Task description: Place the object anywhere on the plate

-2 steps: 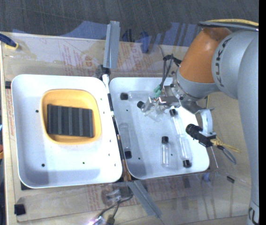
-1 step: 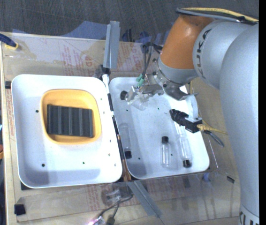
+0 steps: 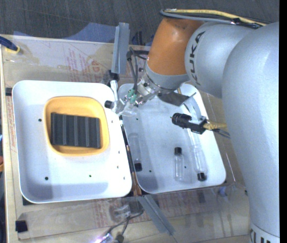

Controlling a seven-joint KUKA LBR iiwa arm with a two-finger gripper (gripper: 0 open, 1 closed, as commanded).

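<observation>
Camera view looks down on both bins. From where I'm standing the grey arm (image 3: 224,49) comes in from 3 o'clock and bends over the right bin (image 3: 158,135), with its orange band (image 3: 171,44) up around 12. The gripper (image 3: 124,104) sits low at that bin's 11 o'clock corner, right at the seam between the two bins. Honestly I can't tell if it's open or closed, or whether it's got hold of anything, since it's all clear and shiny bits there. A small black thing (image 3: 109,105) sits just beside it at its 9 o'clock, over the rim of the left bin (image 3: 32,176). I can't make out if it's loose or attached to something. That bin has the yellow plate (image 3: 77,102) a bit toward its 12 o'clock side, and a dark ridged block (image 3: 76,130) lies flat in the plate and covers most of it. The objects look to be the clear vials with black caps, all lying in the right bin. The middle vial (image 3: 178,167) is around 5 o'clock with its cap pointing to 12. The outer vial (image 3: 199,158) lies just beside it toward 3, cap pointing to 6. The wall vial (image 3: 134,148) lies along the 9 o'clock wall, cap toward 6. All three are well apart from the plate.
</observation>
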